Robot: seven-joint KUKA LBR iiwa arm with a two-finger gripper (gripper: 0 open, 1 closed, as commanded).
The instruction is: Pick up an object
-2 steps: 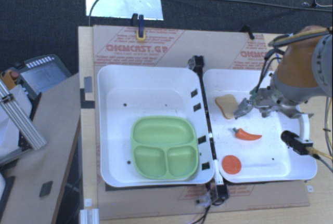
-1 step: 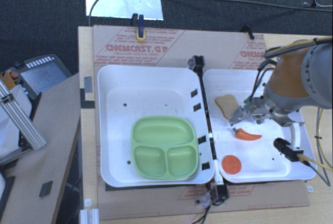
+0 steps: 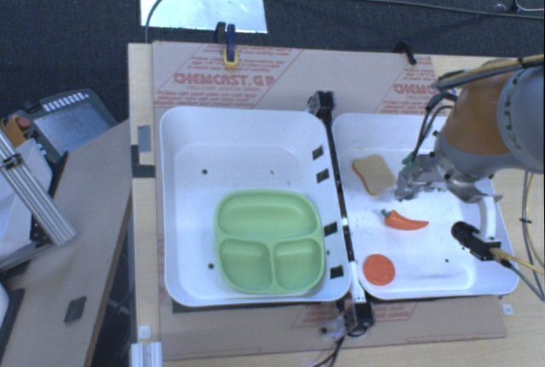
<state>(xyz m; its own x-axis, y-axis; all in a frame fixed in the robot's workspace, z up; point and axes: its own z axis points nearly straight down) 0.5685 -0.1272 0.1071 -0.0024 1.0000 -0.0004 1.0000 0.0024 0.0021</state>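
Note:
The right bin (image 3: 443, 276) holds a tan slice of bread (image 3: 373, 174), an orange carrot-like piece (image 3: 405, 222) with a green tip, and a flat orange-red disc (image 3: 379, 269). My gripper (image 3: 409, 186) hangs low in this bin, just right of the bread and a little above the carrot piece. I see nothing held in it. The arm comes in from the right, its grey and orange wrist above the bin's right side.
In the left bin (image 3: 183, 186) lies a green divided plate (image 3: 270, 241) with three compartments. A black divider strip (image 3: 332, 186) runs between the two bins. Cardboard lies under both bins, with a clamp (image 3: 230, 46) at its far edge.

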